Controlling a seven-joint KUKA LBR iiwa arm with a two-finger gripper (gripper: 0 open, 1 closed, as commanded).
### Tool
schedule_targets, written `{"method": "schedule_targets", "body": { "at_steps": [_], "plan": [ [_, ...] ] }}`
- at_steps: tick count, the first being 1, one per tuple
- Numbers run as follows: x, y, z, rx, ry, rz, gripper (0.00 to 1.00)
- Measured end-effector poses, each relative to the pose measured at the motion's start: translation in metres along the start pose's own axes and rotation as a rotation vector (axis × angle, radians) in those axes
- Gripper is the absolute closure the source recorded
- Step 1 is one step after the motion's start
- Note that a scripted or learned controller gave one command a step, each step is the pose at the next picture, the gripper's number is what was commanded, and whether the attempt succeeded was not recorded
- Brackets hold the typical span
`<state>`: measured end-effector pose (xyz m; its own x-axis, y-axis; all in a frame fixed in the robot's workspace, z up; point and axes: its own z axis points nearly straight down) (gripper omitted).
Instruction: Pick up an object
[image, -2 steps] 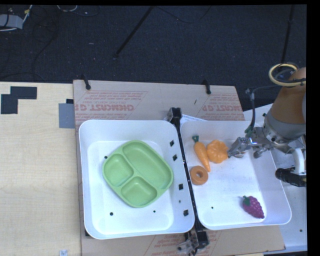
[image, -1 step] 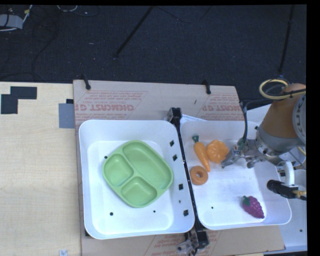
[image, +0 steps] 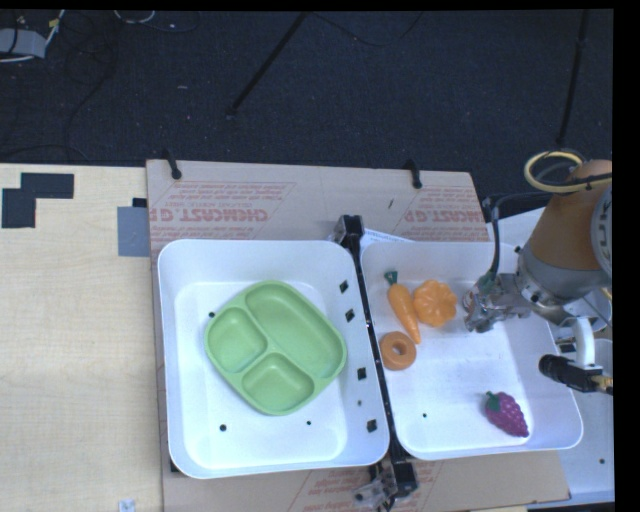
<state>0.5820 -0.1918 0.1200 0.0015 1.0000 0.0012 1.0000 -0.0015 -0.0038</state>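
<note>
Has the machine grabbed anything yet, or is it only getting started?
Nothing looks picked up yet. The carrot, orange pepper, doughnut and grapes all lie in the right bin. The gripper is low beside the pepper, apparently going for it. Gripping and lifting remain.

Two shallow white bins are sitting side by side on a brown cardboard sheet (image: 300, 205) bearing reversed red lettering. The left bin (image: 185, 400) is holding a green divided plate (image: 275, 346), which is lying flat with its three compartments facing up. A black divider (image: 365, 345) is running between the left bin and the right bin (image: 545, 440). The cardboard is resting on a pale wooden bench (image: 75, 350). Dark carpet (image: 300, 80), crossed by thin cables, is lying beyond the bench.
</note>
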Motion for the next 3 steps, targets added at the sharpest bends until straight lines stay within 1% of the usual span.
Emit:
{"method": "schedule_targets", "body": {
  "at_steps": [2, 3],
  "plan": [
    [0.007, -0.01, -0.092, -0.006, -0.002, -0.003, 1.0],
    [0.006, -0.01, -0.115, -0.004, -0.001, -0.003, 1.0]
  ]
}}
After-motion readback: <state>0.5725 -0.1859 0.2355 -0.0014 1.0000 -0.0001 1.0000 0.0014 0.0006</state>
